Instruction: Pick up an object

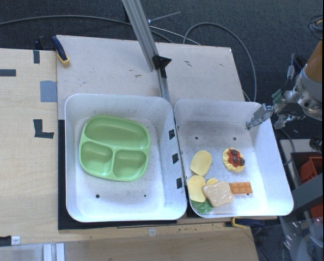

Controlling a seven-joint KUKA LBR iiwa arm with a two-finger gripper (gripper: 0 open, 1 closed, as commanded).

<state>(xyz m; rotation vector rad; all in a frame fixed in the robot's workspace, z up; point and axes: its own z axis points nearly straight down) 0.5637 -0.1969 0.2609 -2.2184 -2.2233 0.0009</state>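
Note:
The right bin holds several toy foods near its front: a small pizza with red topping, two yellow chips, a slice of toast, an orange wafer and a green piece under the toast. My gripper hangs at the bin's right rim, up and right of the pizza. Its fingers are spread apart, with nothing between them.
The left bin carries a green divided plate. A metal pole slants down from the top to the divider between the bins. Cables lie on the floor behind the bench.

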